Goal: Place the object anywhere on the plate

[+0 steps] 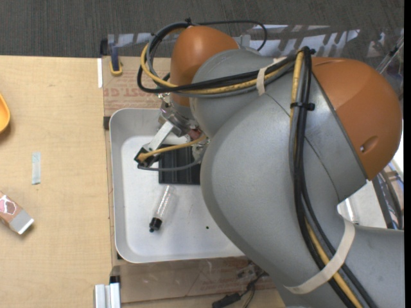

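The arm came in from the right and sprawled right across the bench, grey bulk and orange caps covering most of what lay beneath. Its wrist hung over the upper part of the white bin, yellow and black cables looping round the joint above. The gripper showed as a dark block low over the bin floor, just under the wrist, and from where I stood I could not make out whether it was spread or clamped, or whether anything sat in it.

And there was the tube: clear, with a black cap at its lower end, lying tilted on the bin floor just below the gripper, apart from it as far as I could see. Nothing gripped it.

Out on the bare wood to the left, well away from the bin, a small grey strip lay on its own. Below it, a small packet rested near the edge. An orange thing poked in at the far left, too cut off to name.
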Controlling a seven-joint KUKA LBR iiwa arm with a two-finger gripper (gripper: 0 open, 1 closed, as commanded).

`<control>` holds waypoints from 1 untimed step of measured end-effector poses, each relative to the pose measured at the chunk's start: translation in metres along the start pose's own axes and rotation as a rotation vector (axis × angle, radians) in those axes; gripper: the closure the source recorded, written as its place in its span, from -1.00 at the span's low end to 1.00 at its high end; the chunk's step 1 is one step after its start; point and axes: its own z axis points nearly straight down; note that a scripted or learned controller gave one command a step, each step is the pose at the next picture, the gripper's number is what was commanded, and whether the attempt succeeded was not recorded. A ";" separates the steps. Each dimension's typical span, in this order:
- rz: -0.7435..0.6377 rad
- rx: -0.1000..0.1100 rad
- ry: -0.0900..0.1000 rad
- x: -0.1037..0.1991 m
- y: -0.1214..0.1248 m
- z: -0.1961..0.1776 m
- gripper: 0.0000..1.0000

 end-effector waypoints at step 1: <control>-0.671 -0.001 -0.003 0.014 -0.025 0.001 -1.00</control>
